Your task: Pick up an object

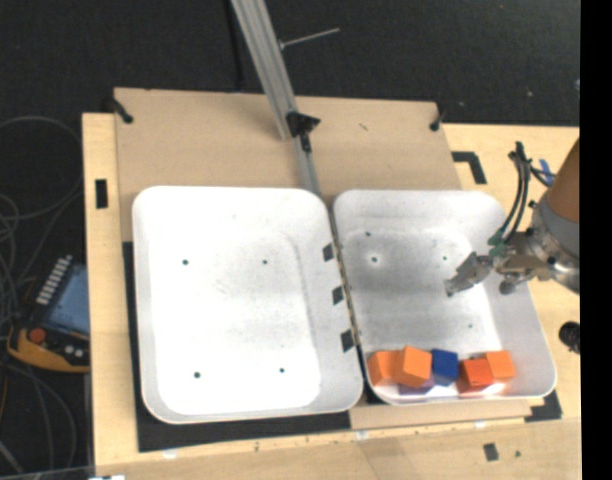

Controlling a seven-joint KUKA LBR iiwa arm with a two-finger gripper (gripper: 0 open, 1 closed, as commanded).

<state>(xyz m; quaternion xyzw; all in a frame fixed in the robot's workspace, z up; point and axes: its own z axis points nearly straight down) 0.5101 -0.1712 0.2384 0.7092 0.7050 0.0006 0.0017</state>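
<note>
The bench [266, 148] carries 2 white bins side by side. The left bin [236, 298] shows bare speckled floor. The right bin [416, 268] holds all the blocks, bunched along its near edge: an orange block [399, 366] toward the near-left corner, a blue block [443, 364] just beside it, and another orange block [484, 370] toward the near-right corner. A hint of purple shows under the first orange one, too small to identify. They likely sit there because the bin floor slopes or past tries pushed them against that wall.

The gripper [481, 273] hangs over the right bin near its right edge, well apart from the blocks. Its fingers look spread with nothing between them, though the view is blurred. Any block is a fair target, and the wall crowding them may hamper a clean grasp.

No readable writing or brand appears anywhere; the device [56, 313] off the bench's left edge is too blurred to read.
</note>
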